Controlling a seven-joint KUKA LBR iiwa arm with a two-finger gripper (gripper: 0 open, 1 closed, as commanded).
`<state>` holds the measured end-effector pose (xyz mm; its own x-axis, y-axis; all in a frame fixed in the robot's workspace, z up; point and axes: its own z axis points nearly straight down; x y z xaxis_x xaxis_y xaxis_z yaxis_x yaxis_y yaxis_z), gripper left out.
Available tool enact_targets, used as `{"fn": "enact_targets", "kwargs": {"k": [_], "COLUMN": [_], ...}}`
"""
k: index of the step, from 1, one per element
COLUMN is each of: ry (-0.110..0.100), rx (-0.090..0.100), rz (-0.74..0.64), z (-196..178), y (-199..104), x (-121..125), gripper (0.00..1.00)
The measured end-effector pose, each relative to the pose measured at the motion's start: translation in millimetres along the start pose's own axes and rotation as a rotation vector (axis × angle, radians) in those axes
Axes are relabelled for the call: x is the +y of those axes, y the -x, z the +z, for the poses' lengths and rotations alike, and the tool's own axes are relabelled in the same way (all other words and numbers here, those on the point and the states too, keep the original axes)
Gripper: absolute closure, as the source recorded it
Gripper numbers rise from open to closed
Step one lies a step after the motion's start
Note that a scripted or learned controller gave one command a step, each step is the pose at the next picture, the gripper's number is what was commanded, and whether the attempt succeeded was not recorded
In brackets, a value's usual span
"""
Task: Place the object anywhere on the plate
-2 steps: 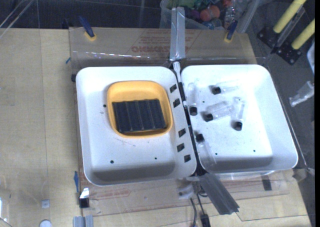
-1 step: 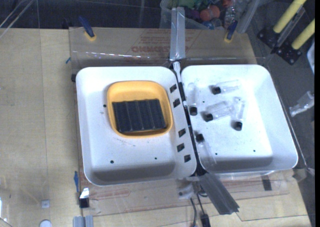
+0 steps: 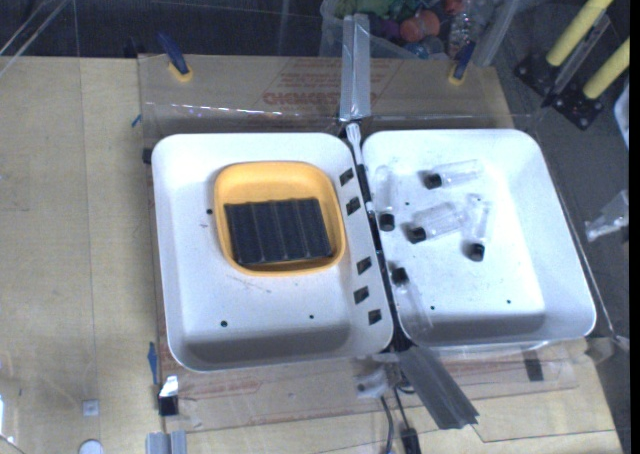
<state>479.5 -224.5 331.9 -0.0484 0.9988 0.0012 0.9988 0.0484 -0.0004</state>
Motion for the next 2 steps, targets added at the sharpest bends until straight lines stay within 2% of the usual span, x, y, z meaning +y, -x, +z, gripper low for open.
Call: {"fn": "enact_targets", "kwargs": {"k": [1, 2], "ry": [0.000, 0.000], "rx": [0.000, 0.000], "rz": [-0.315, -0.655], "z": [63.5, 70.4], "y": [-0.5, -0.8], "x": [0.2, 2.3], "gripper": [0.00, 0.00]}}
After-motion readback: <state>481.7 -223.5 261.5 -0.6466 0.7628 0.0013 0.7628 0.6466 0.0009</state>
